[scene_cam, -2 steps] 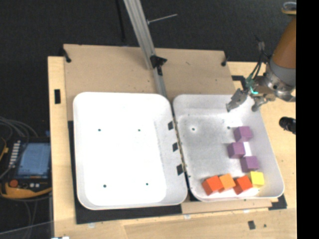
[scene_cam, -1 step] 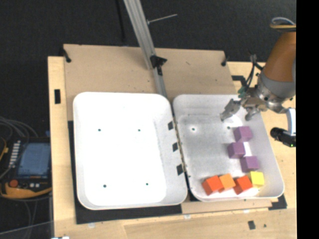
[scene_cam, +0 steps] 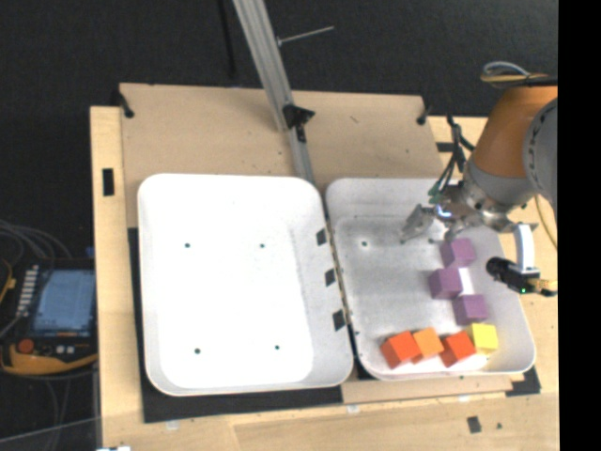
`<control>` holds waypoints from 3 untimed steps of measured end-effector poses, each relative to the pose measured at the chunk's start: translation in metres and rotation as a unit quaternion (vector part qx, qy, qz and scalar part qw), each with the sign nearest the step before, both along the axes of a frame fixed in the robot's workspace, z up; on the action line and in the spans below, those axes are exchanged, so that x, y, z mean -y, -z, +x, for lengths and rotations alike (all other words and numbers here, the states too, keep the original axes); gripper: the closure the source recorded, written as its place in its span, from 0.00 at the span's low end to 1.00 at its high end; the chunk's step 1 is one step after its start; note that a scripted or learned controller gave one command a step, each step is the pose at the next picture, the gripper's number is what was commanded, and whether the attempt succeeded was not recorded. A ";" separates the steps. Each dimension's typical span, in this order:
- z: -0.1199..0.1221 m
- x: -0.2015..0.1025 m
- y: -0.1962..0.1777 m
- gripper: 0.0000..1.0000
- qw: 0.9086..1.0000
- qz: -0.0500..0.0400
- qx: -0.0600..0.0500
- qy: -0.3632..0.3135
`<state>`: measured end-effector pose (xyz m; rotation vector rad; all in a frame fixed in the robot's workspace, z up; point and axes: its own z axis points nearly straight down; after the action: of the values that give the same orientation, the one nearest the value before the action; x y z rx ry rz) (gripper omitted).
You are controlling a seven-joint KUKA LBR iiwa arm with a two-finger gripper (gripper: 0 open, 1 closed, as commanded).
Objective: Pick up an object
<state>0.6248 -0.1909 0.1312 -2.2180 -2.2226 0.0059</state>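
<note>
You are seeing the arm [scene_cam: 512, 148] running off the picture's right edge, while its wrist is covering the right bin's [scene_cam: 376, 280] far right corner, and the gripper's [scene_cam: 434, 222] fingers are blurring together.

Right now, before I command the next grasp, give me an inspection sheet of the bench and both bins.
Surface: wooden bench bearing the left bin and the right bin, side by side.
Job's things: in the right bin, three purple blocks toward its right side; along its near edge, orange blocks, a red block and a yellow block.
Clutter: nothing seen.
Gripper: gripper over the far part of the right bin, beside the topmost purple block; nothing seen held.
Cables: dark cables by the arm.
Surroundings: metal pole behind the bins; pendant with blue screen at left; dark floor.
</note>
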 end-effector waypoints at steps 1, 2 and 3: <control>0.001 0.000 0.010 0.00 1.000 0.001 0.003 0.001; 0.002 0.001 0.000 1.00 1.000 0.000 0.004 0.001; 0.001 -0.001 -0.045 1.00 1.000 0.000 0.005 0.000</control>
<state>0.6258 -0.1901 0.1764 -2.2229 -2.2281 -0.0054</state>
